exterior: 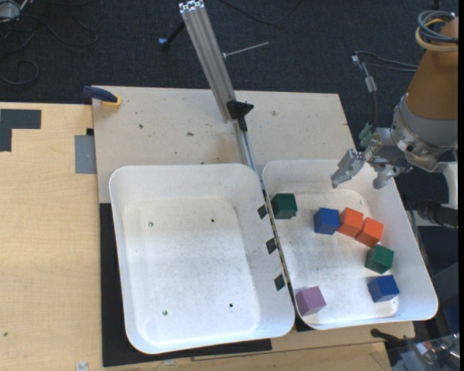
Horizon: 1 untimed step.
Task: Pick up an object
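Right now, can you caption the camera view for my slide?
Open gripper hovers over right white bin holding seven small cubes: two blue, two green, two orange, one purple.

A robotics lab, by the look of it: a plywood bench on dark carpet, two white bins side by side, an aluminium rail propped over them, loose cables on the floor (nothing homely) and the grey-and-orange arm reaching in

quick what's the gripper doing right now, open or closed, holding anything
Gripper: open, nothing between its fingers, hanging above the far edge of the right bin.
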Tool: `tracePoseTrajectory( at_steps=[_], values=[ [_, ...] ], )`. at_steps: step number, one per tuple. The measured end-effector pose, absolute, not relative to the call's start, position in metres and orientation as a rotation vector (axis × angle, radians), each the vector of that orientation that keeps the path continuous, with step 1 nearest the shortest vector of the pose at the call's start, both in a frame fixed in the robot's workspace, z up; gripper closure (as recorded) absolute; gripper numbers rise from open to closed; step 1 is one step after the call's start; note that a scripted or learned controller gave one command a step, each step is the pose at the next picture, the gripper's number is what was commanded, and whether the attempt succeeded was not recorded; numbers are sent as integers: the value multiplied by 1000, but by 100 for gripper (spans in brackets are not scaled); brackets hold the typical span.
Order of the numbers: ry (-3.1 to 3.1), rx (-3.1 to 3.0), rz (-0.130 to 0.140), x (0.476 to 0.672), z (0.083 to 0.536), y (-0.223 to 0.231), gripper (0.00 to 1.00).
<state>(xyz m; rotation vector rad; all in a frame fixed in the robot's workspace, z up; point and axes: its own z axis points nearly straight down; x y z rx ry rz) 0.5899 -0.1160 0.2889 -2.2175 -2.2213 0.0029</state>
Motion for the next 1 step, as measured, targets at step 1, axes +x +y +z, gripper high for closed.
tracePoseTrajectory(
  at_steps=[1],
  values=[
    [-2219, -2221, 2, 590, 289, -117, 0]
  ],
)
